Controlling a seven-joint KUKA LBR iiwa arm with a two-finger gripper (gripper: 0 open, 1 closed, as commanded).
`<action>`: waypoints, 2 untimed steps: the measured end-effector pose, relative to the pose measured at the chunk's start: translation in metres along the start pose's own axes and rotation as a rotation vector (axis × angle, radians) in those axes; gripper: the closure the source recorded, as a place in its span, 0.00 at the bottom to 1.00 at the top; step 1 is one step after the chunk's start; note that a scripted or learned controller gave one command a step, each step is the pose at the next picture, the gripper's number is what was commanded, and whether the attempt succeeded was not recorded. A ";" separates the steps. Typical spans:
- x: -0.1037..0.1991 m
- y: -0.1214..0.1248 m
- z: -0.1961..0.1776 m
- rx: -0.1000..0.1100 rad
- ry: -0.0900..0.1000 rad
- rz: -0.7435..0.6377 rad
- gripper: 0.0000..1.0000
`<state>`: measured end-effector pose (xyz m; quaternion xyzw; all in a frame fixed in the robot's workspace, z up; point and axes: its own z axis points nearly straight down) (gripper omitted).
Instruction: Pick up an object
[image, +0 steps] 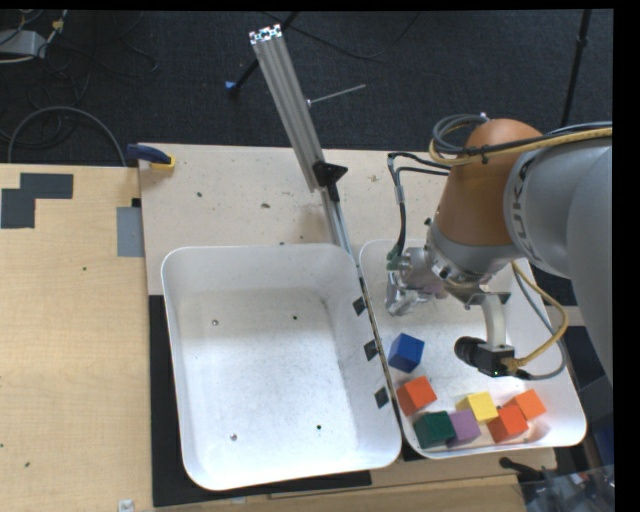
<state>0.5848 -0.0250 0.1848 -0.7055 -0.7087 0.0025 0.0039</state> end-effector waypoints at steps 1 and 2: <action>0.030 -0.034 -0.097 -0.013 0.000 0.000 1.00; -0.029 -0.056 0.000 0.003 -0.003 0.009 1.00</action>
